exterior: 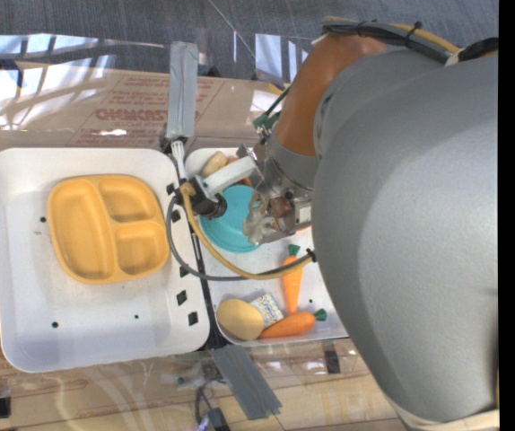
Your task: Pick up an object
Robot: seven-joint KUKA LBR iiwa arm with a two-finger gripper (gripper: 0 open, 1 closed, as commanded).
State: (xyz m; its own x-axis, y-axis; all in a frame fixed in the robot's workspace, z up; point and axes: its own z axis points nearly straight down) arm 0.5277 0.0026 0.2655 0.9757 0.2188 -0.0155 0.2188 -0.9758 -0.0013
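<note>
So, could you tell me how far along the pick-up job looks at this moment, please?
Nothing looks lifted yet. The pincer is down in the right-hand white bin, above the round teal plastic plate. The two orange toy carrots and the pale yellow potato-shaped toy lie on the bin floor. Grasping and raising one item remains.

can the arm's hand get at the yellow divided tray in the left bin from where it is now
Probably yes. The yellow divided tray lies alone and uncovered in the left bin. The hand sits low over the teal plate in the right bin, so it must first cross the divider.
</note>
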